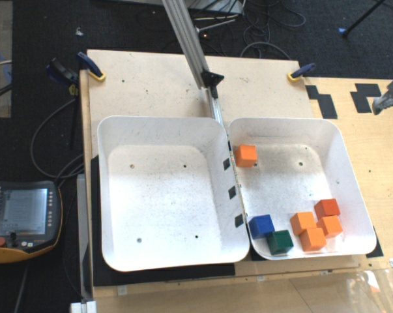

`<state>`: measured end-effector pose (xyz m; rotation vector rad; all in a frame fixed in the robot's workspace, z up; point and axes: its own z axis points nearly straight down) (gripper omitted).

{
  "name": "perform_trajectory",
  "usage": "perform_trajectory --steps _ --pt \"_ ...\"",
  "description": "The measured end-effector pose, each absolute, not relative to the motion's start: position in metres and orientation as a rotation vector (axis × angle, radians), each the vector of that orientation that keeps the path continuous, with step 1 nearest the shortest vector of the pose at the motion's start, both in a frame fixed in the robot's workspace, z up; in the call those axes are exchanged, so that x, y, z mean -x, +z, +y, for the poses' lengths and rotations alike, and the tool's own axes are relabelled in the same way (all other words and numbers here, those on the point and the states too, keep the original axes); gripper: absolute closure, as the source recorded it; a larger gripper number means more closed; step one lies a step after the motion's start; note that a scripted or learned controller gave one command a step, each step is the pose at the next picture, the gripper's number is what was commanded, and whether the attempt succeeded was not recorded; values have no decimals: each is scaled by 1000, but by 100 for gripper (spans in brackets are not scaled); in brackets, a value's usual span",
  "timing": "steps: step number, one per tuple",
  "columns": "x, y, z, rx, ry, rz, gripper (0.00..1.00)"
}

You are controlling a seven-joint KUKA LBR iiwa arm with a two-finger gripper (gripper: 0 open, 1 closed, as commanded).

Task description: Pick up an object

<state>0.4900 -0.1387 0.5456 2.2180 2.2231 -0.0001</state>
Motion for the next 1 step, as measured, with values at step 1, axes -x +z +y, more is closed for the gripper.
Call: perform_trajectory --steps 1 --pt "-491 556 -139 -2214 1 2222 100"
